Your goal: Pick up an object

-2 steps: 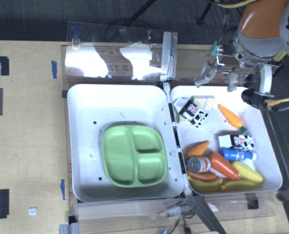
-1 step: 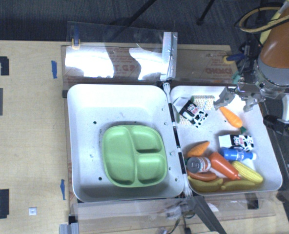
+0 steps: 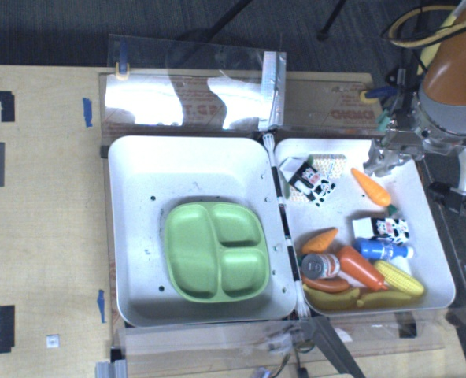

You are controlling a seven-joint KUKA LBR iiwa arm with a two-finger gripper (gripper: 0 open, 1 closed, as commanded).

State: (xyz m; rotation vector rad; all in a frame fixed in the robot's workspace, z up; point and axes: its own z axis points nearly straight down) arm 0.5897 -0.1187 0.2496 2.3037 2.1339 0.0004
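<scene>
The right bin (image 3: pixel 438 235) holds several toys. A small orange carrot (image 3: pixel 372 186) lies near its back right, and a black-and-white box (image 3: pixel 310 178) lies near its back left. Toward the front sit a cow-patterned carton (image 3: pixel 390 228), a blue bottle (image 3: pixel 382 250), an orange piece (image 3: pixel 319 240), a can (image 3: pixel 316 266), a red-orange piece (image 3: pixel 359 268), a corn cob (image 3: pixel 398 278) and a banana (image 3: pixel 347 298). My gripper (image 3: pixel 381 162) hangs over the back right of this bin, just above and behind the carrot. I see nothing held in it.
The left bin (image 3: pixel 138 179) carries a green divided plate (image 3: pixel 216 250). A clear panel with a metal post (image 3: pixel 272 93) stands behind the bins. The grey arm with its orange band (image 3: pixel 452 85) comes in from the upper right, with cables beside it.
</scene>
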